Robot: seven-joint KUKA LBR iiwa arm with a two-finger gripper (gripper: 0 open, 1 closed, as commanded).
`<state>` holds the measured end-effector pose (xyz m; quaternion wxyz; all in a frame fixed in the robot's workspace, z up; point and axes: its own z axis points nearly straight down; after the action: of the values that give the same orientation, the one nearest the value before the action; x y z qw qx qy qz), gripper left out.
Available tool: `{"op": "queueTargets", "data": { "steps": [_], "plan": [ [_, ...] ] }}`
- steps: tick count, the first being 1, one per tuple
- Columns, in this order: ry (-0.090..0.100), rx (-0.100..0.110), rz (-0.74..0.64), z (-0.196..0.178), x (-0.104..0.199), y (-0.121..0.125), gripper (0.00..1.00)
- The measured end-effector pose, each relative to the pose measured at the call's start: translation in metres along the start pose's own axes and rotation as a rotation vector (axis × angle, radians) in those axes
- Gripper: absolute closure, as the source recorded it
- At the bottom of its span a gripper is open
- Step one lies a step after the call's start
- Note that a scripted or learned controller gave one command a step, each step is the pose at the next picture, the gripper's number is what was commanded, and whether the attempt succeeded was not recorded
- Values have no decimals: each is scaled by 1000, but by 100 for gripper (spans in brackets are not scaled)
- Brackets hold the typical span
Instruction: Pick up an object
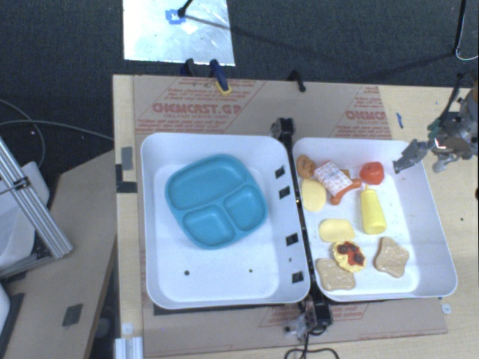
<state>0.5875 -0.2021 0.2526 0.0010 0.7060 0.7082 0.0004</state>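
The right bin [432, 223] holds several toy foods: a red tomato [372, 173], a yellow bottle [372, 209], a pink-and-white wrapped snack [332, 176], a pale yellow piece [313, 196] and a pizza slice [349, 254]. Bread-like pieces [391, 256] lie near the bin's front. My gripper [419, 162] hangs over the bin's far right corner, right of the tomato and apart from it. Its two dark fingers [406, 158] are spread open with nothing between them.
The left bin [161, 268] holds a blue divided plate [216, 200]. A black divider with clips [293, 200] runs between the bins. A shiny metal sheet [178, 21] lies behind the bench, and an aluminium frame [26, 200] stands at the left.
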Motion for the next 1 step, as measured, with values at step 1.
{"op": "queueTargets", "data": {
  "steps": [1],
  "plan": [
    [4, 9, -4, 130, 20, 36, 0]
  ]
}}
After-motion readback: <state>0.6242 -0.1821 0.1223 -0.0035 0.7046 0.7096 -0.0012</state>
